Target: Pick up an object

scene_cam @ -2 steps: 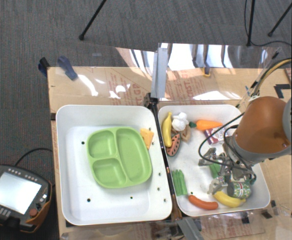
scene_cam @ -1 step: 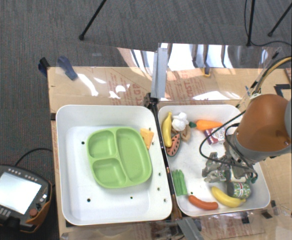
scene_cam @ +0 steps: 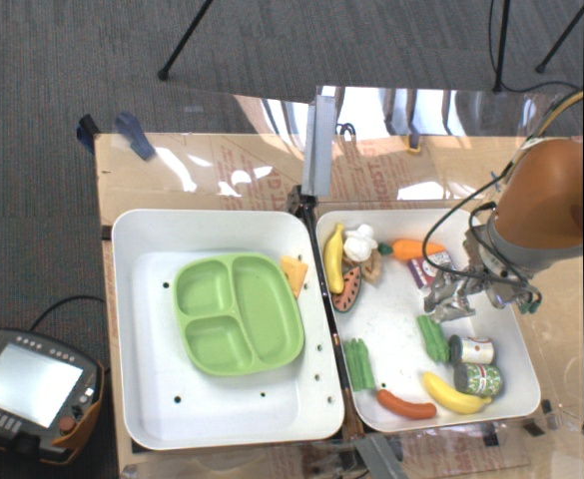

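The right bin [scene_cam: 371, 312] holds several toy foods: a banana [scene_cam: 333, 256] and a white garlic-like piece [scene_cam: 359, 242] at its far left, a carrot [scene_cam: 418, 249], a watermelon slice [scene_cam: 348, 289], two green vegetables [scene_cam: 359, 363] [scene_cam: 432, 337], a red sausage [scene_cam: 405, 404], a second banana [scene_cam: 452, 394] and two small cans [scene_cam: 477, 365]. My gripper [scene_cam: 453, 297] hangs over the bin's right half, just above the green vegetable near the cans. I see nothing gripped between its fingers.
The left bin [scene_cam: 152, 247] bears a green divided plate [scene_cam: 239, 312] and a yellow cheese wedge [scene_cam: 293, 270] by its right wall. A metal post [scene_cam: 318, 148] stands behind the bins. A pendant [scene_cam: 32, 392] lies on the floor at left.
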`<state>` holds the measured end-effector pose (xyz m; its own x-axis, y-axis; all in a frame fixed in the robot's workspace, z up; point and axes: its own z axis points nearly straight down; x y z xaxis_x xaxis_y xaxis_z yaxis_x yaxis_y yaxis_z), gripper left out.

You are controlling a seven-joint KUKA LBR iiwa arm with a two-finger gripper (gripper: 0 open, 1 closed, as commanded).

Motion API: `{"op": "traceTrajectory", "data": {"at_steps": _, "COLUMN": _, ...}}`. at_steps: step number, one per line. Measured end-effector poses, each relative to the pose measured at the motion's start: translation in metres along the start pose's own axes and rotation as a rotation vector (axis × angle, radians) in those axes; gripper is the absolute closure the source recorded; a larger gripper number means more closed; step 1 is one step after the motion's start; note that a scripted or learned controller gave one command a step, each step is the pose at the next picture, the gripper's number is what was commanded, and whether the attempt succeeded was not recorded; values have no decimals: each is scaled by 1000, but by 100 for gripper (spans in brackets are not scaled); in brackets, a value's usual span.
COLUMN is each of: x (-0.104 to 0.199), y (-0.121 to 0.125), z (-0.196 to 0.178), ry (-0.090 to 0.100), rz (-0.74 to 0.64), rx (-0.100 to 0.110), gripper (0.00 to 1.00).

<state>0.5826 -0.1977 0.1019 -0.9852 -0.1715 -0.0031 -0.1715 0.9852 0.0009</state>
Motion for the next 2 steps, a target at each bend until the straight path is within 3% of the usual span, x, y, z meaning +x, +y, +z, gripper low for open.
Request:
{"op": "traceTrajectory", "data": {"at_steps": 1, "x": 0, "y": 0, "z": 0, "ry": 0, "rz": 1, "rx": -1, "gripper": 0}}
{"op": "traceTrajectory", "data": {"at_steps": 2, "x": 60, "y": -1, "z": 4, "ry": -17, "rz": 113, "rx": 3, "gripper": 0}}
